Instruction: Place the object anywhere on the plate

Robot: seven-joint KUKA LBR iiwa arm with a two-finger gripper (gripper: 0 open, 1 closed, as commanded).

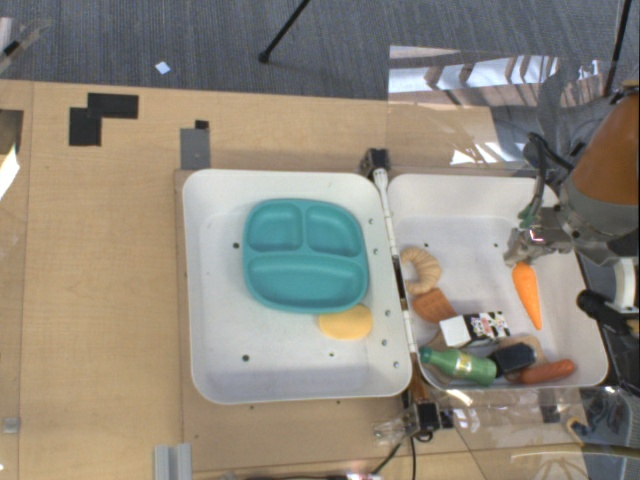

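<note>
Carrot (527,293) is my best reading of the object in play: it lies in the right bin (460,213), well to the right of the teal plate (304,253), its thick end up under the hand (527,240) and its tip pointing down toward the bin's lower edge. I see the hand just above that thick end, touching or nearly so, but I cannot tell how far its fingers are spread, nor whether they have the carrot between them.

The plate sits in the left bin (215,298), three compartments showing, two small ones at the top and one wide one below. A yellow disc (346,323) lies just below the plate's lower right corner, touching its rim or very close to it.

Right of the plate, past the wall the two bins share, I make out a pale croissant (421,264) with a brown bun (434,305) below it. Further down from the plate's level lie a small white box (457,330), a green bottle (459,364) on its side, a black block (513,357) and a red sausage (546,371) near the bin's lower right corner.

The arm (608,173) comes in from the far right, its orange band above the wrist. Both bins rest on the wooden table (95,298).
</note>
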